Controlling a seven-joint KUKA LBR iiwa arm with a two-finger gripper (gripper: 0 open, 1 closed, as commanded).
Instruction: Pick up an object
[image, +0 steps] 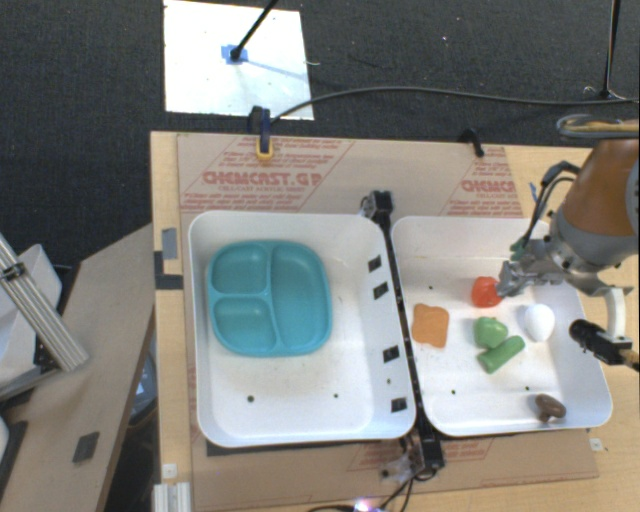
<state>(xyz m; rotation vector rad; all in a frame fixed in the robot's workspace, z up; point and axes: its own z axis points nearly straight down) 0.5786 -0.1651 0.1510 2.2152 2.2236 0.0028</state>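
From my remote station, the arm (600, 200) reaches over the right bin (590, 400), its gripper (512, 272) low beside the red object (486, 291) at the bin's far side. I cannot tell the tool's state. Misaligned, it could knock the red piece away rather than straddle it.
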